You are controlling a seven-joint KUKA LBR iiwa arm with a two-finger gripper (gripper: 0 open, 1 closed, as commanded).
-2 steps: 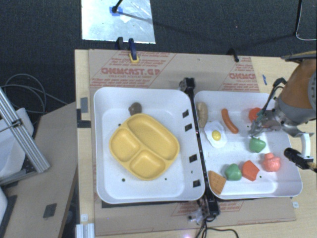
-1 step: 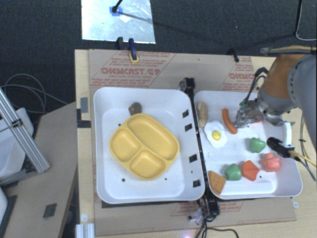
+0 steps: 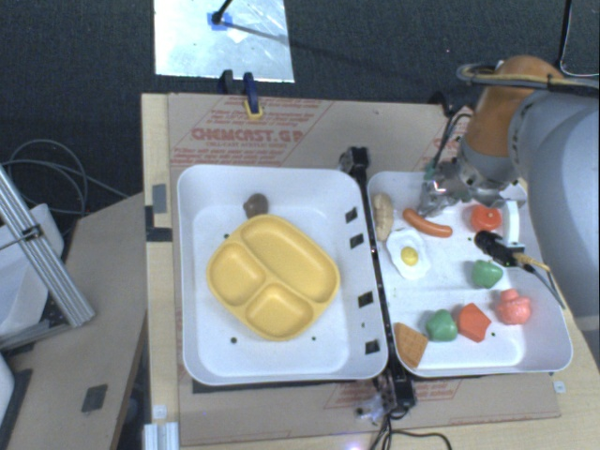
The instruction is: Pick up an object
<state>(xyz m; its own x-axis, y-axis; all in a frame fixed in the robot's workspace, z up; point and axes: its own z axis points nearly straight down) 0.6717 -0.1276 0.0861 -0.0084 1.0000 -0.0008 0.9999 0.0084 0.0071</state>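
**Gripper low over the toy sausage in the right bin**

The red-orange plastic toy sausage [image 3: 427, 223] lies in the upper part of the right shallow white bin [image 3: 553, 350], just below the tips of the two-finger gripper [image 3: 433, 198]. Whether the fingers are apart or together I cannot tell; nothing is seen between them.

Below the sausage, further from the fingers, lies a white toy fried egg with a yellow yolk [image 3: 409, 255]. On the left side of the fingers, along the bin wall, lies a beige, long toy bread piece [image 3: 383, 216]. On the right side of the fingers is a red toy tomato [image 3: 485, 218], and below it a green round toy vegetable [image 3: 487, 273].

Far below the fingers, near the front wall, are an orange wedge [image 3: 411, 342], a second green piece [image 3: 442, 324], a red-orange block [image 3: 473, 322] and a pink piece [image 3: 512, 307].

The left white bin [image 3: 202, 345] holds a yellow plastic tray with three compartments [image 3: 272, 275] and a small brown round object [image 3: 255, 204] touching its upper edge.
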